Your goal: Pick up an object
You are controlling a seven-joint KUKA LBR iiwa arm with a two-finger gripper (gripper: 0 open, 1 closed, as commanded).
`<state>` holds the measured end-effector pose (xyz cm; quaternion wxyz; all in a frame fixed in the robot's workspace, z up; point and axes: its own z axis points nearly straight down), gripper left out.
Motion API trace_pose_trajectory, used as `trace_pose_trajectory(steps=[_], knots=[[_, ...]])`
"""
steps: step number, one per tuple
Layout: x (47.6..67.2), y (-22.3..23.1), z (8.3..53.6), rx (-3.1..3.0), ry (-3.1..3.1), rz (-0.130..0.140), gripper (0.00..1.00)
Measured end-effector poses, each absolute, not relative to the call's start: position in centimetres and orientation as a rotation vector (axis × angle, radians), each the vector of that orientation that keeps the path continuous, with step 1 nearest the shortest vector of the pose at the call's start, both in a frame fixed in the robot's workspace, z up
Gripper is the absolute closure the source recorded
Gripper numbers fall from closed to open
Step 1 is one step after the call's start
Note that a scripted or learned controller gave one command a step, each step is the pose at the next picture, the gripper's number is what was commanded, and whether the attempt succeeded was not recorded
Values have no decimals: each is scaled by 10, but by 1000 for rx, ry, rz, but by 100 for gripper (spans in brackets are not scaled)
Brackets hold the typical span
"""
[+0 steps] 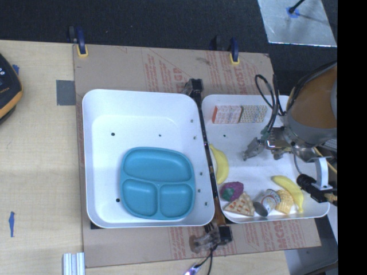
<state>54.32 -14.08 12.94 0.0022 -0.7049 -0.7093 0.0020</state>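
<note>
bench (34, 171) is light wood with a brown cardboard sheet (172, 67) clamped on top, 2 white bins side by side on it. left bin (103, 113) is the larger looking one, holding a blue 3-compartment tray (156, 182) that sits toward its near edge, flat, compartments facing up. right bin (229, 132) touches the left bin along a dark divider strip.

arm (312, 105) enters from the right, grey body with an orange band, hanging over the right bin's right side. gripper (255, 149) points left and sits low over the bin's bare middle floor. fingers look parted, with only white floor between the tips, nothing pinched.

pickable objects are all in the right bin: a flat printed box (239, 114) along the far wall; a yellow curved piece (220, 164) against the left wall; a banana (289, 189) near the right front corner; a sandwich wedge (239, 205) at the front edge; a purple item with green (231, 190) just behind the wedge; a small can (267, 202) on its side between wedge and banana. none of them touches the gripper.

yellow and black device (8, 93) at the bench's left edge, well apart from both bins.
</note>
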Motion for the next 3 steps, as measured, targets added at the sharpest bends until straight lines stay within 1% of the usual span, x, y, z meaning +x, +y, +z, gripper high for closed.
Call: trace_pose_trajectory(steps=[1, 2, 3], knots=[[630, -126, 92, -2216, -2224, 3, 0], [562, -106, 91, -2215, -2223, 6, 0], [641, -137, 92, -2216, -2226, 2, 0]])
